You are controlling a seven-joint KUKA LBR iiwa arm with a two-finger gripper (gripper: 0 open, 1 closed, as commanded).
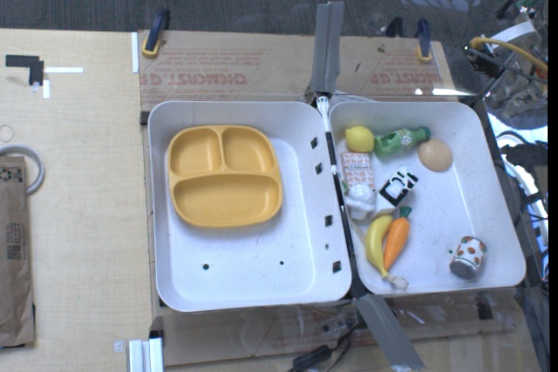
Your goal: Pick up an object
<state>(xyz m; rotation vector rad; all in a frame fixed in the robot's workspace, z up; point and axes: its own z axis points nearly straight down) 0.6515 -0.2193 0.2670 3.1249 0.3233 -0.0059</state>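
Observation:
The right bin holds several small items. A yellow lemon lies at its back left, with a green bottle beside it and a tan egg-shaped piece further right. A white and red packet lies below the lemon, next to a black and white block. A banana and an orange carrot lie side by side near the front. A spotted white cup lies on its side at the front right.
The left bin holds a yellow divided plate in its back half. Cardboard lies behind both bins with blue clamps on it. A brown paper bag lies on the bench at far left. Cables crowd the right side.

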